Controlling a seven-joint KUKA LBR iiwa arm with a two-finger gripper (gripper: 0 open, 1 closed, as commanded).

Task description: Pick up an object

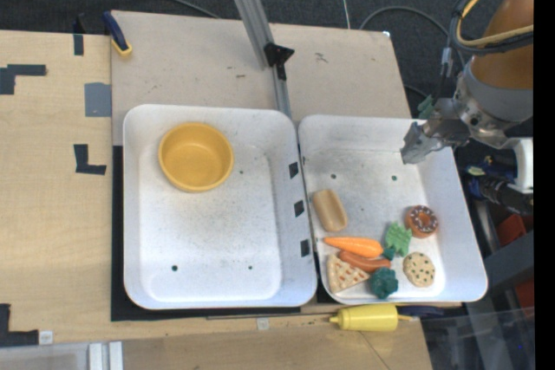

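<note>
We read no writing or brand on the toy foods. The gripper (416, 145) hangs over the right bin (364, 143); we cannot tell its state.

Toy foods (375, 254) crowd the right bin's (364, 139) near corner; its far half lies open.

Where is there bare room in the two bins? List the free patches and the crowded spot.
Left bin: free everywhere below and right of the yellow bowl. Right bin: bare upper half, between the centre divider and the gripper. Crowded: its lower part, around the bread roll, carrot, donut and cookie.
</note>
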